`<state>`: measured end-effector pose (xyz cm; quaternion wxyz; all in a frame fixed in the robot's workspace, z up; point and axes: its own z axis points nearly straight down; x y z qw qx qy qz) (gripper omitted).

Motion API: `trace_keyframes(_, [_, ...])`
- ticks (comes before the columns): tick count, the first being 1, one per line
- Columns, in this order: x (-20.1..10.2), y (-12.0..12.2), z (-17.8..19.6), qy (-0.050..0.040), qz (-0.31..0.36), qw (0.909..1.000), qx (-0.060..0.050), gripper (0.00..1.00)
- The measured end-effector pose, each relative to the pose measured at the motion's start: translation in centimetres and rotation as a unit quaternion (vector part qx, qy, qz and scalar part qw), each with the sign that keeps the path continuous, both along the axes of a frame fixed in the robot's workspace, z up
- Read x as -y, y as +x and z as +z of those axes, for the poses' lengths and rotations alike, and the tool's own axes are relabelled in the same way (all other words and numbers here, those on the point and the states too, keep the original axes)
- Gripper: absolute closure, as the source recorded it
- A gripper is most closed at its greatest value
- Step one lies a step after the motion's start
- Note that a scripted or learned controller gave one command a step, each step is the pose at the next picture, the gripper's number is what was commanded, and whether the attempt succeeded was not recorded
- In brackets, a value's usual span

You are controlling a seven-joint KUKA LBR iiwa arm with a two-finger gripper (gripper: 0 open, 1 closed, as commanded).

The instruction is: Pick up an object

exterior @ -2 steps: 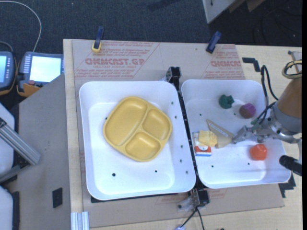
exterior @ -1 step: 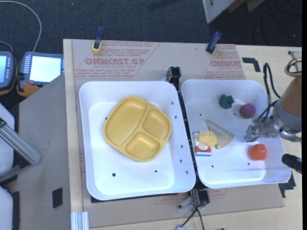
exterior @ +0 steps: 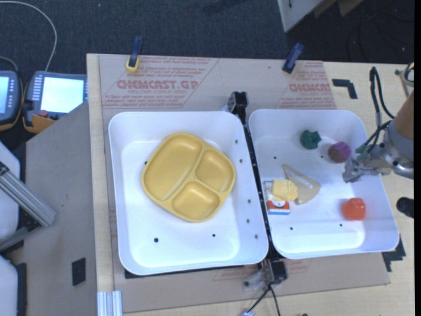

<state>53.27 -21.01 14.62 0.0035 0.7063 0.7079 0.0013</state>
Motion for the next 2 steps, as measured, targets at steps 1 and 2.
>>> trace_keyframes(1, [-0.3, -0.2, 4.4, 0.0, 0.0, 1.0, 0.0, 1.0])
trace_keyframes(2, [0.7, -0.6, 9.8, -0.0006, -0.001, 1.0, 0.001, 1.0])
